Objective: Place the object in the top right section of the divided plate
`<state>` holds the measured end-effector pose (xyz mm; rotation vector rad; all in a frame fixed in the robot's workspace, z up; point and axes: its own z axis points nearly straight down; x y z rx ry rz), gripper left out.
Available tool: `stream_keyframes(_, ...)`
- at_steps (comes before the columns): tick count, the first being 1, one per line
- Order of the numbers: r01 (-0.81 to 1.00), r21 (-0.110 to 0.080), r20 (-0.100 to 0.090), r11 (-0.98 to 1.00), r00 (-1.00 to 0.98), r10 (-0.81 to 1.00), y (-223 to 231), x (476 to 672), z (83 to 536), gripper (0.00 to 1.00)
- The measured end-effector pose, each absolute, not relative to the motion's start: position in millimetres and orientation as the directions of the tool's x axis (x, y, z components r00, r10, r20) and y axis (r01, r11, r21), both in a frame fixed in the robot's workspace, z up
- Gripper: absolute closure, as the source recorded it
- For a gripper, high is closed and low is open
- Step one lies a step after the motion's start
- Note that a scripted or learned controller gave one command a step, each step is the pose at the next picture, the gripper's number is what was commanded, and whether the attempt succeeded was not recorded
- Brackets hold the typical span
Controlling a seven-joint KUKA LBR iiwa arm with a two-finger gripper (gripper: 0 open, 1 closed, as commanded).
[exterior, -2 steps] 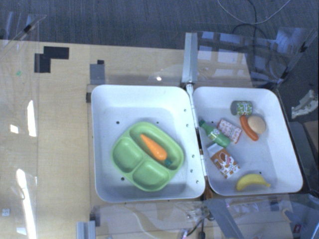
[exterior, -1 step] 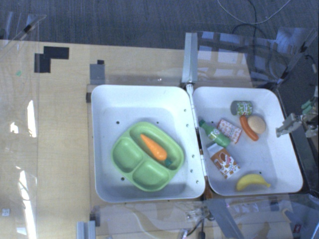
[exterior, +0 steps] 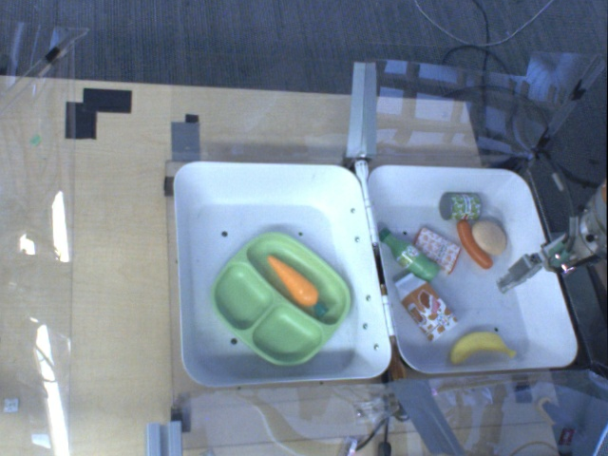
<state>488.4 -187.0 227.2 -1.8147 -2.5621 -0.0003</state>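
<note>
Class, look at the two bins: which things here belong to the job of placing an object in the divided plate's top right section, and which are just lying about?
Belonging to the job:
- divided plate, green, in the left bin
- carrot, lying in the plate's long section
- gripper, over the right bin's edge

Just lying about, in the right bin:
- banana
- green bottle
- can
- hot dog
- two snack packets

Around the divided plate (exterior: 281,302), my approach is open on bare bin floor; only the carrot (exterior: 293,282) occupies its top-right section.
</note>
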Motion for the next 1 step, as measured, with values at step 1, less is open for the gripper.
stream_keyframes(1,0.943,-0.001,0.001,0.332,-0.332,0.943,-187.0,488.5,227.3,0.0)
